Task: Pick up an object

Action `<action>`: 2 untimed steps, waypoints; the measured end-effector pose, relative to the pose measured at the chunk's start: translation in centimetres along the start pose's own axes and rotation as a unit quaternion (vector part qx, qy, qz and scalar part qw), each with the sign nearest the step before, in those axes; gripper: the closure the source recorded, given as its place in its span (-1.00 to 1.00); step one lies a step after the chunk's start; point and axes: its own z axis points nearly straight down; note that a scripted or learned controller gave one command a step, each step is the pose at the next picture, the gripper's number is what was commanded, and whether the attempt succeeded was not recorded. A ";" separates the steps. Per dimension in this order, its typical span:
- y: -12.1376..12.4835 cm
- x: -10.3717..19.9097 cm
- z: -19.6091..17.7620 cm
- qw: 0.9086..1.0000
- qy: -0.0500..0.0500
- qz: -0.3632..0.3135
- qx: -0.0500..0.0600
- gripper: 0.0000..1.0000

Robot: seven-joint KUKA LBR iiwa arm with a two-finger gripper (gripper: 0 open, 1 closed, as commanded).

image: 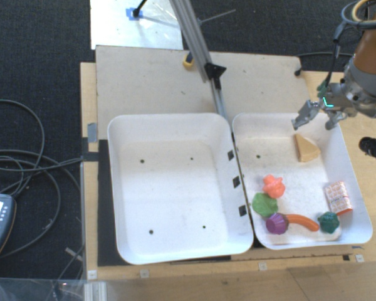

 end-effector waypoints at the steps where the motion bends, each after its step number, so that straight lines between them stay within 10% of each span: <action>1: -0.3 -0.6 6.0 1.000 0.000 0.003 0.002 -1.00; 2: -0.5 -0.6 10.2 1.000 0.000 0.003 0.002 -1.00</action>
